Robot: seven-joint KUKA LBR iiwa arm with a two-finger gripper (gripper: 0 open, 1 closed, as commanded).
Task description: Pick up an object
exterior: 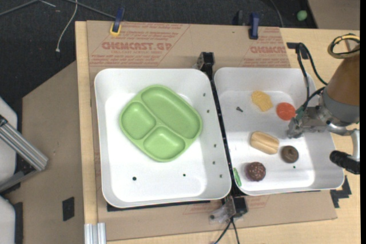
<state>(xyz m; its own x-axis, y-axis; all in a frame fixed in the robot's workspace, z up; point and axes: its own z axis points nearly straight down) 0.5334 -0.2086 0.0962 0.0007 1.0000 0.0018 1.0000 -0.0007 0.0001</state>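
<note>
A: Hand (pixel 295 126) hangs low in the right bin (pixel 246 86), close to its right wall. Which thing is nearest to it?

B: Three are close. The red ball (pixel 285 111) is just beside it, up and a little left. The brown donut (pixel 290 154) is just below it. The tan bread roll (pixel 264 142) lies to the left and slightly lower.

A: And the roll, how does it lie?

B: Its long axis runs from upper left to lower right, so the near end points toward the donut.

A: Is the hand wide or narrow?

B: I cannot tell; its tip is dark and small against the bin. Nothing shows between it.

A: Other things?

B: A yellow piece (pixel 262 100) is higher and farther left, a dark chocolate donut (pixel 255 171) is near the front wall. The left bin (pixel 111 171) carries a green divided plate (pixel 160 122), well apart.

A: So the short way, I judge, is to the red ball.
</note>
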